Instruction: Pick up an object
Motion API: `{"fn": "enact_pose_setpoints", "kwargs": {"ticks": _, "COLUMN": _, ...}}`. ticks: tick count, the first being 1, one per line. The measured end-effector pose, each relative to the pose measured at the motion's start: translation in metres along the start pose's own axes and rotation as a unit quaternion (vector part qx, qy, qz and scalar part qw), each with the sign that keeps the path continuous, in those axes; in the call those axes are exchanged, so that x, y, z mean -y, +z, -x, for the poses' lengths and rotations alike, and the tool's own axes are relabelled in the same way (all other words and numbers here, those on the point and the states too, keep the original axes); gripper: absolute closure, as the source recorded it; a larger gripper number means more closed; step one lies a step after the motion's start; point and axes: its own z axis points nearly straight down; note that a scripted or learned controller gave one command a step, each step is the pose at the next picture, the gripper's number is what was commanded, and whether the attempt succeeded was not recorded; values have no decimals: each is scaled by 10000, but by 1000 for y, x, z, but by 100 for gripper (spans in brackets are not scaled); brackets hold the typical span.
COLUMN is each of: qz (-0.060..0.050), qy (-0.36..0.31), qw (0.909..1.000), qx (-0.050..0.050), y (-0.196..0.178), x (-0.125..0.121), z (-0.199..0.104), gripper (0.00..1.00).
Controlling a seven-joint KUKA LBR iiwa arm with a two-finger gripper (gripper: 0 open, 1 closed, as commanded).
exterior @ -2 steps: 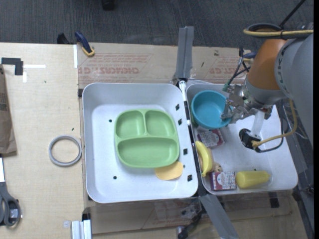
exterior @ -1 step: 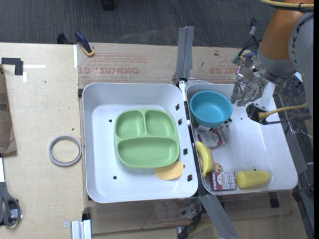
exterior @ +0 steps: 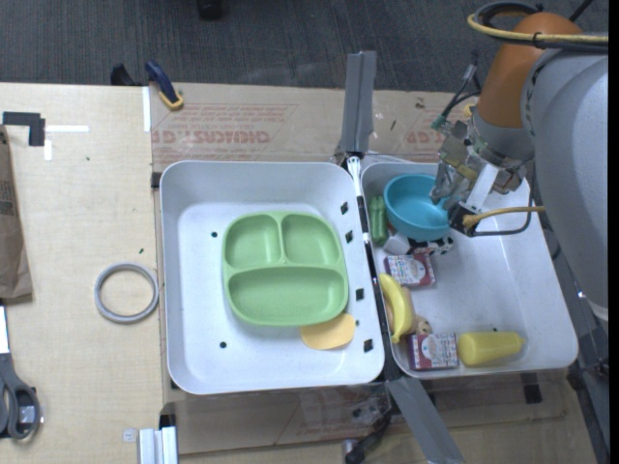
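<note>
Grey tape ring (exterior: 127, 292) lay on the bench (exterior: 77, 211) left of the bins; brown paper bag (exterior: 12, 230) at left edge; scissors (exterior: 17, 406) bottom-left corner; blue-yellow clamp (exterior: 164, 85) near the top.

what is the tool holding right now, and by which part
It cannot be told. The tool sits at the right rim of the blue bowl, but no grip shows.

The blue bowl (exterior: 416, 206) just beside the gripper (exterior: 451, 193) is looking like smooth, glossy plastic. The green divided plate (exterior: 285, 268), well apart from the jaws, is showing a matt plastic finish. Both white bins (exterior: 184, 288) are gleaming softly like smooth plastic. The banana (exterior: 397, 306) and yellow block (exterior: 489, 347) are appearing matt. The bench (exterior: 77, 230) is looking like pale wood.
</note>
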Motion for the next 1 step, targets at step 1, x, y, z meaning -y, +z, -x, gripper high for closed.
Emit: {"fn": "enact_pose_setpoints", "kwargs": {"ticks": 1, "qz": 4, "qy": -164, "qw": 9999, "qx": -5, "y": 52, "x": -33, "z": 28, "gripper": 100}}
